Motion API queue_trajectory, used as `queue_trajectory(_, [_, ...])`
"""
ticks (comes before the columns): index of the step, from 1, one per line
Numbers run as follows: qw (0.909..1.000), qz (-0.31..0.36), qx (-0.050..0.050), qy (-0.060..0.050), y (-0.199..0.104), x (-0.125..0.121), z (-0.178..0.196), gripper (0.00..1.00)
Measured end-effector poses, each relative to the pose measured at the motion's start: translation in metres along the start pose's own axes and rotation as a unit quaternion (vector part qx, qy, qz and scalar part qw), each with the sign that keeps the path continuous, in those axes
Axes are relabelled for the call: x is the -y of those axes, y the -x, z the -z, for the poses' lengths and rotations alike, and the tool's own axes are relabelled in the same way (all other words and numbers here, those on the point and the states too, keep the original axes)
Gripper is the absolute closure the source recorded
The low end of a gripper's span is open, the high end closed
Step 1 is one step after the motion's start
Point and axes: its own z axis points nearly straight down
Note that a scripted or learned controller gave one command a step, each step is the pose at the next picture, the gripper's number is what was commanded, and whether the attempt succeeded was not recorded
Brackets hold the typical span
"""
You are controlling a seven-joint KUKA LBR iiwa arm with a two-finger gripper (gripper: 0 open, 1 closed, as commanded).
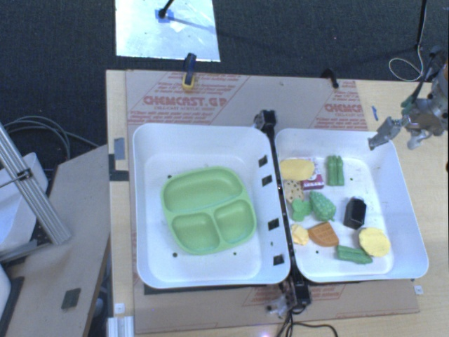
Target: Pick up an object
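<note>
**Inspector:** Camera view, looking down at a slant. Bench (231, 90) is pale wood with a clear sheet over it printed in red lettering. Floor around it is dark carpet, with a shiny square panel (167, 18) lying beyond the bench's far edge.

**Clerk:** The bins?

**Inspector:** Two shallow white bins side by side, touching along a black hinged seam. Left bin (151, 258) holds a green three-compartment tray (208, 209), tilted slightly. Right bin (407, 209) holds the loose objects: a yellow piece (297, 168), a green ridged piece (334, 170), a white-and-pink card (313, 182), a green lump (323, 205), a black block (354, 213), an orange wedge (324, 234), a yellow disc (374, 242) and a green bar (353, 255).

**Clerk:** And the gripper?

**Inspector:** Gripper (396, 135) sits at the right bin's far right corner, above the rim, well apart from every object. Two fingers are visibly spread, with nothing between them.

**Clerk:** Anything else on the surface?

**Inspector:** A yellow-and-blue clamp (189, 72) at the bench's far edge. Cables (42, 135) and a metal rail (31, 181) at the left, beside a lower side table (77, 216).
</note>
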Motion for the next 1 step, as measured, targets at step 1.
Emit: queue_trajectory(1, [1.0,0.002,-0.002,-0.005,-0.0476,0.0148,-0.1245,0.0])
